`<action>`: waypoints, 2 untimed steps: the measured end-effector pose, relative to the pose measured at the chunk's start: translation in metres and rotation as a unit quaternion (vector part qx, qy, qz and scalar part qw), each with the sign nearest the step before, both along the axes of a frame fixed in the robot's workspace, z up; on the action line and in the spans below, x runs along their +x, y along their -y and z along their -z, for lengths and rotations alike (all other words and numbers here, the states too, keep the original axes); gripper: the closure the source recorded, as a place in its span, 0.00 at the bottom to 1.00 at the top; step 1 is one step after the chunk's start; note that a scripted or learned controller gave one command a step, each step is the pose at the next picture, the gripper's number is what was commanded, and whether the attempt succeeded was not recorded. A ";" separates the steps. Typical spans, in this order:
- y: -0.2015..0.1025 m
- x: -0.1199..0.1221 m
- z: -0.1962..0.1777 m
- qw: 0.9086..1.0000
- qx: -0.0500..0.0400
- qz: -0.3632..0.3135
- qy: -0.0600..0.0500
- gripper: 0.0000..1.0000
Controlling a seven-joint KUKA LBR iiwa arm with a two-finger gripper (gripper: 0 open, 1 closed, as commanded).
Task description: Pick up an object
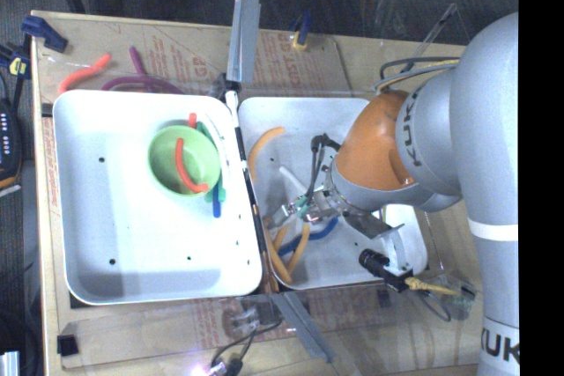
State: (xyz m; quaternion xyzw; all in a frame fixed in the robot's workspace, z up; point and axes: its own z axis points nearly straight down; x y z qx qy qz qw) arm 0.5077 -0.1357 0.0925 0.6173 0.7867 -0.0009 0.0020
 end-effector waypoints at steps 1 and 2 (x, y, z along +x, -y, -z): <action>-0.001 -0.001 -0.009 1.000 0.002 -0.003 -0.003 1.00; -0.068 0.079 -0.152 0.994 0.002 -0.107 -0.001 1.00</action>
